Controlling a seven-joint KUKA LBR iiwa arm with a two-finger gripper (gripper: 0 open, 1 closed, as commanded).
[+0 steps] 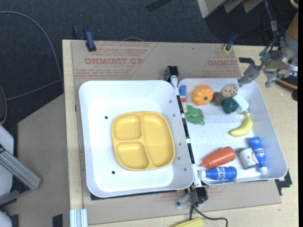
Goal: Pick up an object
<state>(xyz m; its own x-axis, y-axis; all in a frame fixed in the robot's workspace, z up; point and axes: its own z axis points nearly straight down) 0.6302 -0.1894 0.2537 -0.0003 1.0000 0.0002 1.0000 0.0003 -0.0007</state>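
Note:
My gripper point(256, 81) hangs over the far right corner of the right bin point(274, 141), fingers spread open with nothing between them. Just left of it and below lie a speckled tan lump point(229, 90), a dark green object point(230, 106) and a small white piece point(241, 102). An orange pumpkin point(202, 94) and a green leafy toy point(194, 115) sit at the bin's far left. A banana point(242, 126) lies mid-bin. Near the front are an orange carrot-shaped item point(218, 157), two blue bottles point(220, 173) point(256, 150) and a small box point(246, 158).
The left bin point(94, 126) holds a yellow divided plate point(143, 140). A raised divider point(184, 126) runs between the two bins. Blue clamps point(88, 39) point(230, 44) grip the board's far edge.

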